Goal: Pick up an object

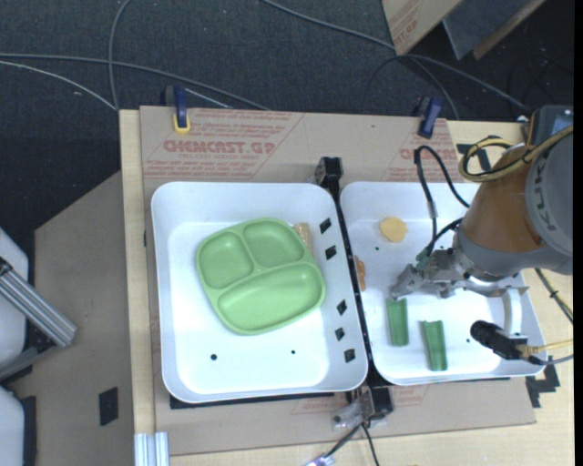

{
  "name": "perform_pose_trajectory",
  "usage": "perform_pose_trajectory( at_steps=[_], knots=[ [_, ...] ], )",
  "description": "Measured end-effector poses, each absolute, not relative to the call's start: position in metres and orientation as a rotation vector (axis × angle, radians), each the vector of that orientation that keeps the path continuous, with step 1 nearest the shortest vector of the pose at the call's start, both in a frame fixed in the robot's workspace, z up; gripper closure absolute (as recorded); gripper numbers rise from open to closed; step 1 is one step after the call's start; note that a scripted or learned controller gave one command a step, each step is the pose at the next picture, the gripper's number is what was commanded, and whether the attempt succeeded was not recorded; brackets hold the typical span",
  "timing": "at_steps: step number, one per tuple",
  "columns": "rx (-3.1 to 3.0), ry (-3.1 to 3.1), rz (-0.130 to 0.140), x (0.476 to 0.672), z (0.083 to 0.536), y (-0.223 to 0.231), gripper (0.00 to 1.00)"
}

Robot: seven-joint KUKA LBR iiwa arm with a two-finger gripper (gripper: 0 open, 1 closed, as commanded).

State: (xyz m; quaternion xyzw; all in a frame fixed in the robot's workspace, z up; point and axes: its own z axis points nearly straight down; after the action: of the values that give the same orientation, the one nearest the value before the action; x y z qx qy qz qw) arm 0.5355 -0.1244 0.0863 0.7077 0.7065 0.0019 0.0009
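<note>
Nothing lifted yet. Gripper (410, 284) low in right bin (455, 196), just above left green stick (398, 322); second stick (434, 344) beside it, yellow piece (393, 229) farther off. Cannot tell its state. Grasping and raising left to do.

The arm (524, 214) is running off the right edge, so its upper part is getting cut off. Its wrist is covering part of the right bin (401, 196), incl. the bin's right wall. The gripper (421, 280) is showing as a blurry metal cluster; finger detail is too small to tell. A tan item (301, 235) is peeking out from behind the green divided plate (261, 274), mostly hidden. A small tan piece (361, 272) is sitting by the divider btwn bins, too small to identify. Cardboard (428, 18) is getting cropped at the top edge.
</note>
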Motion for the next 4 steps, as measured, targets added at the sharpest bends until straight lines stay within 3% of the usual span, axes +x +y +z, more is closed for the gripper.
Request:
perform_pose_trajectory(
  at_steps=[1,4],
  knots=[
    [2.223,2.221,0.003,0.534,0.096,-0.124,1.0],
    [2.214,2.218,0.008,0.542,0.281,-0.115,1.0]
  ],
)
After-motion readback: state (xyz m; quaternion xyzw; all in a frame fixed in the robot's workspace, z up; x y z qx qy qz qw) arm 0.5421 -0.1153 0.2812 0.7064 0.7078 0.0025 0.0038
